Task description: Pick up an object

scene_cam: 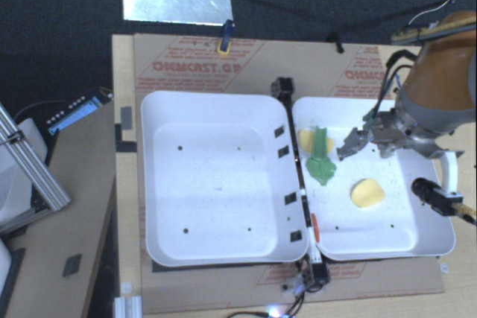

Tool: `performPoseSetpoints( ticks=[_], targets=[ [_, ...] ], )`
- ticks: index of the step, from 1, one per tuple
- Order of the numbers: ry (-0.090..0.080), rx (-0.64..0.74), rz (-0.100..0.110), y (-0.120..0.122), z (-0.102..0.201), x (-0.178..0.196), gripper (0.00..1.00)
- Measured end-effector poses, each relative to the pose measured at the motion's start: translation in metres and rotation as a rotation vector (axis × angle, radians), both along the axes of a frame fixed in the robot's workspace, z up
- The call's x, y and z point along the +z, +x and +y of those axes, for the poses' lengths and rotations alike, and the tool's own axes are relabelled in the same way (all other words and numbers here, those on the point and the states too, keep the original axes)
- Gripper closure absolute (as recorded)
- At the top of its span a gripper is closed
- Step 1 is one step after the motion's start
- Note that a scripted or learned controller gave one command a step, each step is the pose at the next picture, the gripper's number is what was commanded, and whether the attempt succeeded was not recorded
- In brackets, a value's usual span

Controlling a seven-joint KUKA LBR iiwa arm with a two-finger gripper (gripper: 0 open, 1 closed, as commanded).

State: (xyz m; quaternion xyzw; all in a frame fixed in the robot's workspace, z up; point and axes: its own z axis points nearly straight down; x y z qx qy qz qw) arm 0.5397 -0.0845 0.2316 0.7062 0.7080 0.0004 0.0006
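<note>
1. Gripper (349,149) of mine hangs over the right bin (428,246), near its middle toward the far edge; whether it is spread or pressed together I cannot tell, and nothing shows in its grasp.
2. Nearest target is the green object (321,160), lying close to the bin's left wall, touching a yellow piece (306,138) beside it.
3. A yellow rounded object (367,193) sits apart, nearer the bin's centre.
4. To do this well, I judge I should descend straight over one item, centred, avoiding the wall.
5. Green looks soft and irregular, perhaps leafy plastic; the rounded yellow looks smooth and domed, likely to slip unless gripped across its widest part.
</note>
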Motion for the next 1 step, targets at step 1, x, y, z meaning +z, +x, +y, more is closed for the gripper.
performPoseSetpoints(
  ticks=[1],
  targets=[
    [0.0, 0.002, -0.002, 0.0009, 0.0001, 0.0109, 1.0]
  ],
)
